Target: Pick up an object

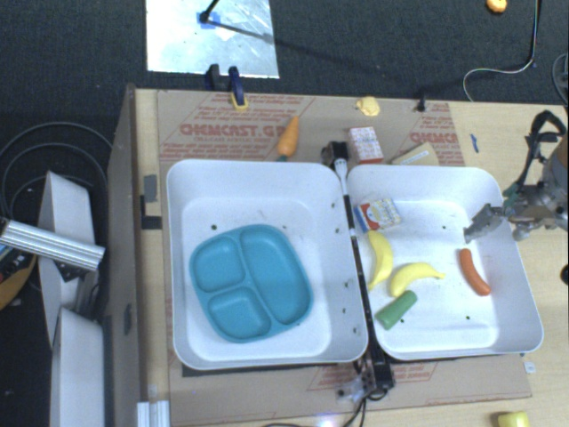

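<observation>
The jaws (476,223) hang at the right of the frame, over the right bin (498,327), near its upper right side; whether they are open or closed I cannot tell, and nothing shows between them. The nearest thing to pick is the sausage (474,271), lying just below them on bare bin floor, apart from the rest. To do it well, I judge the arm should come straight down over the sausage's middle and close across its narrow width, keeping off the bin wall on the right. Toward the middle of the frame lie two bananas (380,256) (412,277), a green block (396,310) and a small carton (379,213). The left bin (178,238) carries a blue tray (251,281).
</observation>
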